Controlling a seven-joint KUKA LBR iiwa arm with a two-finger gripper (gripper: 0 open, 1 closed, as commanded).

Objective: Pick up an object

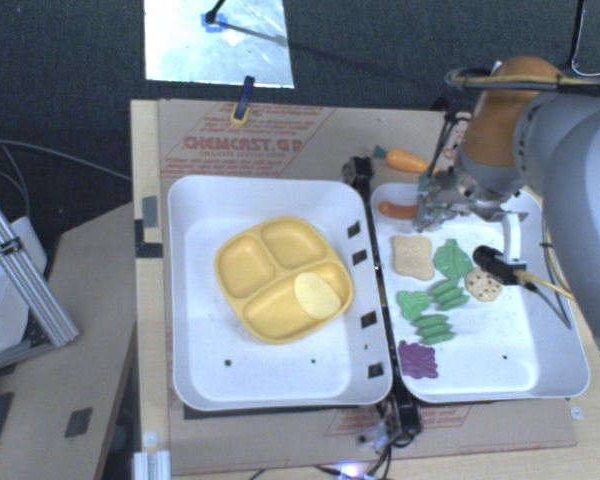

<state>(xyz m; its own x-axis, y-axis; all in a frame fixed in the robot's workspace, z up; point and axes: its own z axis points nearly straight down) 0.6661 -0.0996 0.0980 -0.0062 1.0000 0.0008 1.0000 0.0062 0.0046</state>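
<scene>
The purple toy grape bunch (418, 359) lies at the right white bin's (540, 368) near edge. The two-finger gripper (435, 210) hangs low at that bin's far end, just beside a red toy sausage (398, 209); whether it is gripping anything cannot be told. Below it sit a tan toast slice (413, 256) and green leaf (451, 260). The left white bin (195, 368) holds a yellow divided plate (250, 268).

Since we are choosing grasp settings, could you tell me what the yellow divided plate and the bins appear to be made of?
The yellow divided plate looks like moulded plastic with a smooth, slightly matte finish and rounded compartment ridges. The white bins seem thin, formed plastic, judging by soft sheen and rounded corners, though this is uncertain.
</scene>
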